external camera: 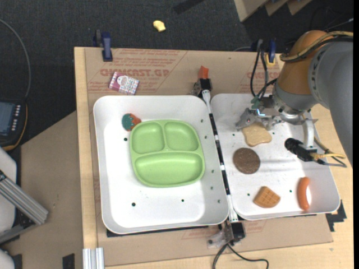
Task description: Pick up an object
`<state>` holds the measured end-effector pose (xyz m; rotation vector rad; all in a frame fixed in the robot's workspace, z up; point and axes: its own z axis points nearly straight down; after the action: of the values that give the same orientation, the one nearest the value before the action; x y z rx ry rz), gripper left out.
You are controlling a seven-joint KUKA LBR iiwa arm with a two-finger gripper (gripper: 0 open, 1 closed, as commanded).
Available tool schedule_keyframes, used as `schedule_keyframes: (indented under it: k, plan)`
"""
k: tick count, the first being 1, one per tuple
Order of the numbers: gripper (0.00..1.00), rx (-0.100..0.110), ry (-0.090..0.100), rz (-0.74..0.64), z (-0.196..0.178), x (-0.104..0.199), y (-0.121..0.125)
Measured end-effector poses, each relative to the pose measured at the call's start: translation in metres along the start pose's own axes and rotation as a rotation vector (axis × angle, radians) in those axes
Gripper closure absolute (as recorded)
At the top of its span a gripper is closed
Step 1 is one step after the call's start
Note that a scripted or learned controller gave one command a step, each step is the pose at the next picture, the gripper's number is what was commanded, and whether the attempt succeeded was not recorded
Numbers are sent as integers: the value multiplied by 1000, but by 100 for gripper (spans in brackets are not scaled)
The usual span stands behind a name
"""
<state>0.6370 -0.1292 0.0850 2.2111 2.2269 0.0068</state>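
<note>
Arm over the right bin, upper right of frame.
Left bin [106, 150] holds a green tray [166, 153]; in the right bin [224, 108], the tool [259, 115] hovers just above the toast [257, 135]; its grip state cannot be told.

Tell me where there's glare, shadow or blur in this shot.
Camera view: even overhead light; the right bin washes out bright around the sausage; soft shadows fall under the green plate and the claw; focus is slightly soft all over.

The arm [314, 66] runs off the right edge, and its wrist hides the jaws.
</note>
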Motion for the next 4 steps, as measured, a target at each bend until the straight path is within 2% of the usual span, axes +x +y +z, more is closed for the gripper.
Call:
schedule_keyframes:
  k: [1,2,3,4]
  plan:
    - [0,12,2,9,1,17,-85]
    - [0,3,-2,6,0,19,-66]
    - [0,13,2,10,0,32,-147]
    - [0,2,-2,6,0,32,-109]
